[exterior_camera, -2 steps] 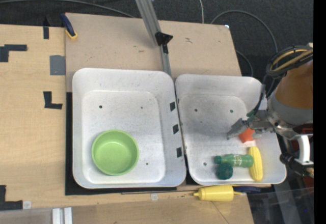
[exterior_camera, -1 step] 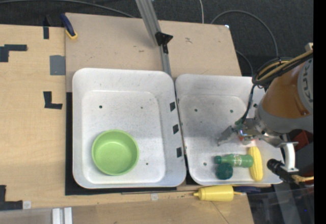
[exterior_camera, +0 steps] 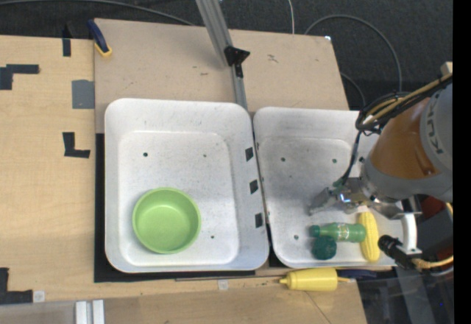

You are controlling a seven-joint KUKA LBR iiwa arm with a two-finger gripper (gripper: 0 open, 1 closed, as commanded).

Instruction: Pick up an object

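Your gripper [exterior_camera: 324, 202] hung low in the right bin [exterior_camera: 294, 131]; whether it was spread or pinched, you couldn't tell. The green bottle [exterior_camera: 340, 232] lay just below it, near the front rim, a yellow piece [exterior_camera: 369, 236] beside it. Open floor stretched behind. The green bowl [exterior_camera: 166, 220] sat in the left bin [exterior_camera: 176, 124].

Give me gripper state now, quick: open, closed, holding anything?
Gripper: in the right bin, above the green bottle; nothing seen between its fingers, and open or closed cannot be told from this view.
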